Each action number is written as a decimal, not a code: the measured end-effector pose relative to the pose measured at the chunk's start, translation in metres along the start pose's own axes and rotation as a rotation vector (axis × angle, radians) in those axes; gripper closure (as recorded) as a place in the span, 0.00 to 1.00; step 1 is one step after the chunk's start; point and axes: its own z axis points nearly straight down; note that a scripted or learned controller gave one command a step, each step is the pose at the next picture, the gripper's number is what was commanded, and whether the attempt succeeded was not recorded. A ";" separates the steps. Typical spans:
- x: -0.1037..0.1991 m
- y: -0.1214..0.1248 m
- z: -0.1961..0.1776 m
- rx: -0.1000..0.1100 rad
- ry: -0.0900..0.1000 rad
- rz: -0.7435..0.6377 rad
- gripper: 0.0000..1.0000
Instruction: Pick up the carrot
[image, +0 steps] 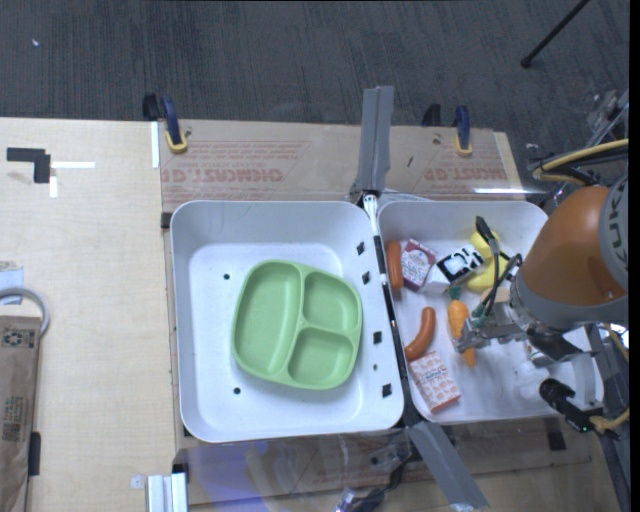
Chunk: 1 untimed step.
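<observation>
The carrot (457, 316) is small and orange with a green top. It lies in the right bin (500, 400), left of the middle, with its tip pointing toward the near side. My gripper (470, 338) comes in from the right and sits low over the carrot's near end, partly covering it. An orange bit shows just below the gripper. The grey wrist and orange band (580, 250) hide the bin's right part.
Around the carrot lie a red-orange sausage (421, 333), a red-and-white packet (434, 382), a second sausage (394, 265), a red packet (415, 266), a black-and-white item (461, 264) and a banana (487, 262). The left bin (200, 300) holds a green divided plate (297, 324).
</observation>
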 end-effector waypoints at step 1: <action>0.070 0.086 -0.087 0.009 -0.002 0.226 1.00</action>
